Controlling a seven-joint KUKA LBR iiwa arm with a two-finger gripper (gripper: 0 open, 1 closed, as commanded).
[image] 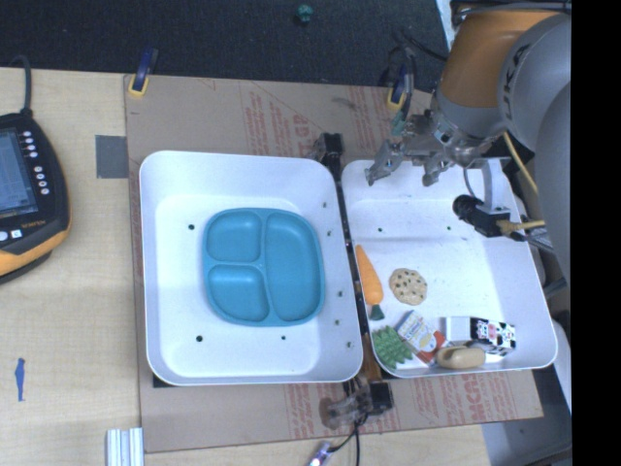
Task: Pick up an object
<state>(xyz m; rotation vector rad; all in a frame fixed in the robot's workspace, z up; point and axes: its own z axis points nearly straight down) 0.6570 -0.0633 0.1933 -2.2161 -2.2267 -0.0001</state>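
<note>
My gripper [403, 170] hangs over the far edge of the right bin [505, 270], its two fingers spread open with nothing between them. The objects lie well nearer the front of that bin. An orange carrot [367, 274] rests along the left wall. A chocolate-chip cookie [408, 285] sits beside it. At the front edge are a green leafy piece [389, 346], a small printed packet [418, 330], a tan bread roll [460, 357] and a black-and-white toy [493, 334].
The left bin [170, 260] holds a blue divided plate [264, 265]. A teach pendant [24, 192] lies on the bench at far left. Clamps [332, 148] join the bins at the back and the front.
</note>
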